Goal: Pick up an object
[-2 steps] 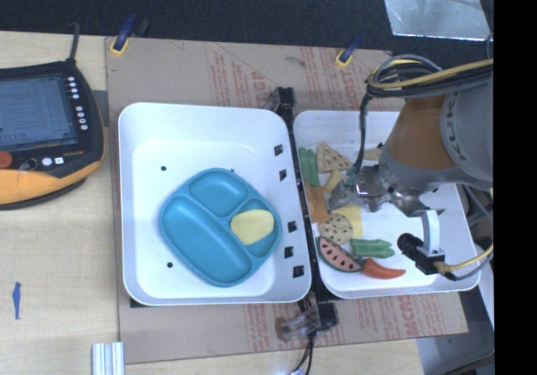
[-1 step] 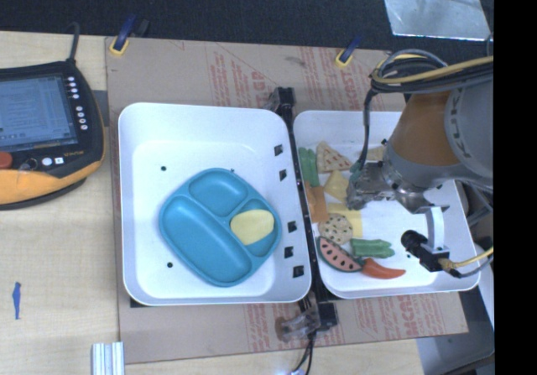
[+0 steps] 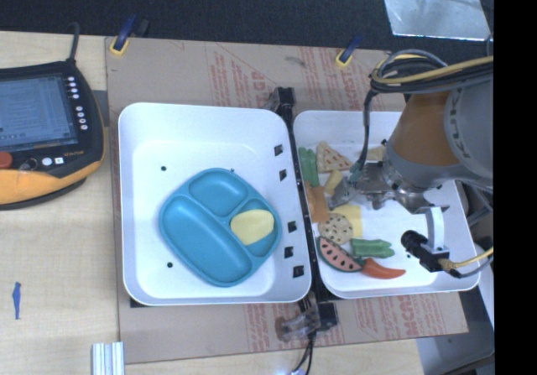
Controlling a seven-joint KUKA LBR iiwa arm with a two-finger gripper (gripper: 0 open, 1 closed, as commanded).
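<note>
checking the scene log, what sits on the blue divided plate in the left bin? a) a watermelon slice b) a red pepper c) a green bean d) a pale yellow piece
d, a pale yellow piece lies in one compartment of the blue divided plate in the left bin, while the other toy foods are in the right bin.

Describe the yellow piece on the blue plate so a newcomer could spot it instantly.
Start at the left white bin, which holds a blue divided plate. In the plate's right compartment lies a pale yellow oval piece. It is the plate's sole item; the other toy foods sit in the right bin.
</note>
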